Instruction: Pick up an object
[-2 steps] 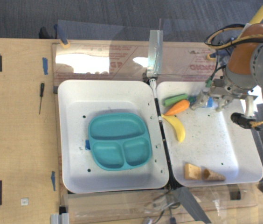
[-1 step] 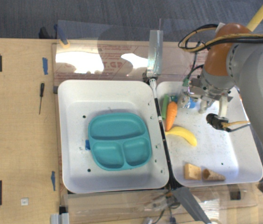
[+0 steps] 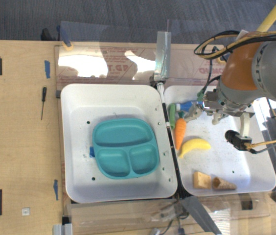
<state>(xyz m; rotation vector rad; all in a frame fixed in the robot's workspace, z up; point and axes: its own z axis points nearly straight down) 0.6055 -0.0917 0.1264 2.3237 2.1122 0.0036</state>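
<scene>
Bins [image 3: 69,146]: two; carrot [image 3: 180,130], banana [image 3: 194,146]: one each.

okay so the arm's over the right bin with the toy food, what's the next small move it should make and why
Probably a short shift toward the carrot and banana, then down. The gripper sits over the far part of the right bin, with nothing visibly held, and those two lie closest to it. The banana looks the easier target, since the carrot hugs the bin's wall.
</scene>
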